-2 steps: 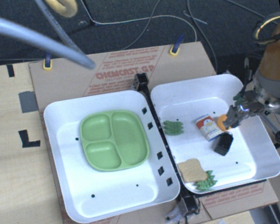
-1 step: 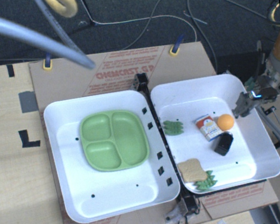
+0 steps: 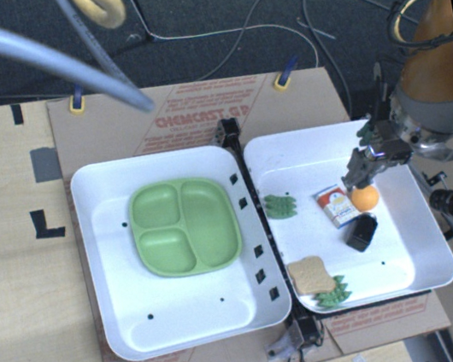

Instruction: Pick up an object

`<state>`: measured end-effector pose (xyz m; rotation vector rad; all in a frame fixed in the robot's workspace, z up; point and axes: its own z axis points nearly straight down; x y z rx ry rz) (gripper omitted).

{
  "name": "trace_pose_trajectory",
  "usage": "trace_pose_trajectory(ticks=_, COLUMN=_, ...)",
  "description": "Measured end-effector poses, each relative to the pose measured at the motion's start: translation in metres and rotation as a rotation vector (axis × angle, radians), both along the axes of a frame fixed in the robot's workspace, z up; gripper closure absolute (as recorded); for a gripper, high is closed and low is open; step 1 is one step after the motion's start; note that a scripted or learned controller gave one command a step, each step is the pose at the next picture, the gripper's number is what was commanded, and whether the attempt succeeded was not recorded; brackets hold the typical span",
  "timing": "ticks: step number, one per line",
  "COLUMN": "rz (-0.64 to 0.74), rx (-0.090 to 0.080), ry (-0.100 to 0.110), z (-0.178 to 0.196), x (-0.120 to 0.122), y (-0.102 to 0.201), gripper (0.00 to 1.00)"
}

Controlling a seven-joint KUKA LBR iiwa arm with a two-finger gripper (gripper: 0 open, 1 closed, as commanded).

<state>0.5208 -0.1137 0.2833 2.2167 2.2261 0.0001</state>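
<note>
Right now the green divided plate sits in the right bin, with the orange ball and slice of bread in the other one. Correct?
Not quite. The camera view shows the green divided plate in the left bin; the orange ball and slice of bread lie in the right bin.

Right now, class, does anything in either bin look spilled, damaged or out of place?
Nothing looks spilled or damaged. The green divided plate lies flat in the left bin. In the right bin, the toast slice overlaps a green leafy piece, a minor oddity.

I work in a robotics lab: two white bins [image 3: 98,242] sit on a cardboard sheet [image 3: 197,112] clamped to a bench, with loose cables [image 3: 266,13] behind.
</note>
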Motion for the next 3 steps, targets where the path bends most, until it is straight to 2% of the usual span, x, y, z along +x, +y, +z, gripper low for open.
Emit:
trace_pose_trajectory(ticks=1, rz=0.001, rx=0.0, ry=0.003, z=-0.02, x=0.01, y=0.047, gripper=1.0)
trace_pose_trajectory(ticks=2, rz=0.003, rx=0.001, ry=0.001, z=-0.02, x=0.029, y=0.098, gripper=1.0)
trace_pose_trajectory(ticks=3, rz=0.002, rx=0.0, ry=0.002, z=-0.034, x=0.044, y=0.158, gripper=1.0)
